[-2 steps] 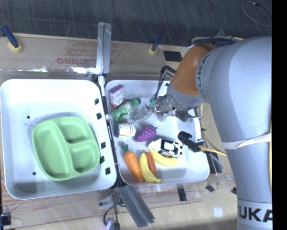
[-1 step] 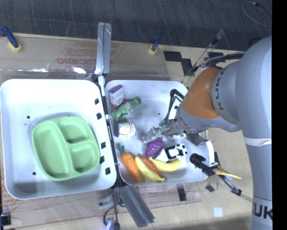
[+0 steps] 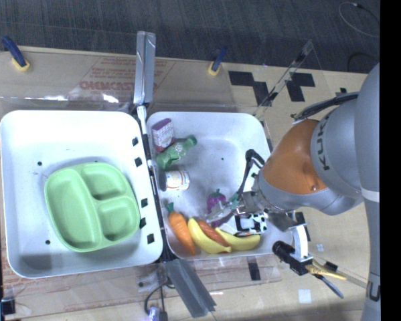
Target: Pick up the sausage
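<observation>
The sausage (image 3: pixel 211 233), a short reddish piece, lies in the front of the right bin (image 3: pixel 207 122), wedged between the yellow banana (image 3: pixel 235 241) and an orange carrot (image 3: pixel 179 230). My gripper (image 3: pixel 246 218) hangs low over the bin's front right corner, just right of the sausage and right above the banana. Its black and white tip is partly hidden by the wrist. I see nothing held in it.
Also in the right bin are a purple-labelled can (image 3: pixel 163 133), a green bottle (image 3: pixel 175 150), a white cup (image 3: pixel 177 179) and a small purple piece (image 3: pixel 216 198). The left bin (image 3: pixel 26 132) holds a green divided plate (image 3: pixel 93 206). My arm covers the right bin's right wall.
</observation>
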You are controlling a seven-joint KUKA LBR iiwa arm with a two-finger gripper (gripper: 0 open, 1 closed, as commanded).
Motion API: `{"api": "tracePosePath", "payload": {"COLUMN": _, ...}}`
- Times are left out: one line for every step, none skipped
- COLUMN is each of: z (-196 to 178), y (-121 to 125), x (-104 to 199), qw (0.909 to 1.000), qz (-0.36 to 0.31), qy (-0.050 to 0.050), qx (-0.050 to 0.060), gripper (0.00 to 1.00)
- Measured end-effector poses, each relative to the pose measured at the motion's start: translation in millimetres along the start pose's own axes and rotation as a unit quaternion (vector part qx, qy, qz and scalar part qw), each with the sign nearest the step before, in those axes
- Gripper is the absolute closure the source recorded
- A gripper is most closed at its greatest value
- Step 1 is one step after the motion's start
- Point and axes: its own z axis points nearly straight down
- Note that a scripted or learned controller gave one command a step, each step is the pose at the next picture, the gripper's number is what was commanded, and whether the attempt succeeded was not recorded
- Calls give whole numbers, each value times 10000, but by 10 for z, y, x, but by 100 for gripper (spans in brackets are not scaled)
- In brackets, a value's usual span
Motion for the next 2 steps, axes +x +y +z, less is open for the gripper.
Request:
{"api": "tracePosePath", "payload": {"z": 0, "y": 0, "x": 1, "qw": 10000, "qz": 1, "qy": 1, "qx": -1, "gripper": 0}}
{"api": "tracePosePath", "payload": {"z": 7, "y": 48, "x": 483, "qw": 9995, "qz": -309, "qy": 8, "qx": 11, "gripper": 0}}
